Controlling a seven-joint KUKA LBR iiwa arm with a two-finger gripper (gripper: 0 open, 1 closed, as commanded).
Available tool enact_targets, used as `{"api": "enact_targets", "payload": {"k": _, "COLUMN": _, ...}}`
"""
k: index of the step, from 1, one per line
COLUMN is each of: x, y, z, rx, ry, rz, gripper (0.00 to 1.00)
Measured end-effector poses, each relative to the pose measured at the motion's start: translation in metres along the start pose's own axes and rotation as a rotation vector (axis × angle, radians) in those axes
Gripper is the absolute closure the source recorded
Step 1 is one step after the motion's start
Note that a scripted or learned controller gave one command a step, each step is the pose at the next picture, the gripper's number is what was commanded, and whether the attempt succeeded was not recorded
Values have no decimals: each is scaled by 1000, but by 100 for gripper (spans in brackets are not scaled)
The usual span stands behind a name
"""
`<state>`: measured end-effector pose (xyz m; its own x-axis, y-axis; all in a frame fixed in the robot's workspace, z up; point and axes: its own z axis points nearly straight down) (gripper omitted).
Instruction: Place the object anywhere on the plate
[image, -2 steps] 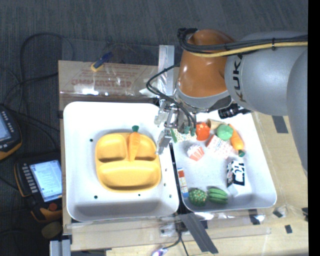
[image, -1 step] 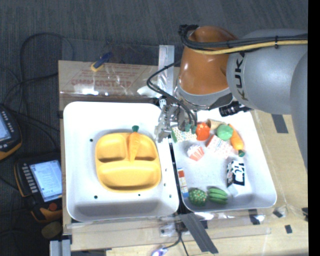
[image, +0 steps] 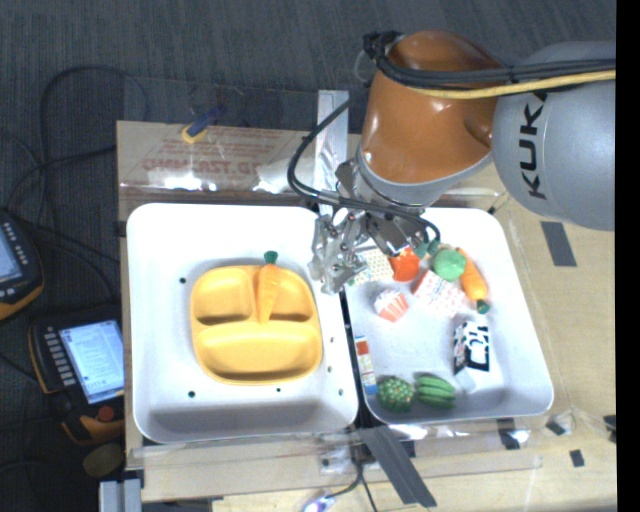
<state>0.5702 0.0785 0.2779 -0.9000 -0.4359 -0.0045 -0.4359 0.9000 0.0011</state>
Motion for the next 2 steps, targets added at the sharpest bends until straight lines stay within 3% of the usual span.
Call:
{"api": "enact_targets", "payload": {"k": 1, "x": 1, "y": 48, "z": 9, "rx": -2, "ry": 1, "rz": -390, "gripper": 100}}
{"api": "enact_targets", "payload": {"k": 2, "x": 1, "y": 48, "z": 9, "rx": -2, "ry": 0, "rz": -390, "gripper": 0}}
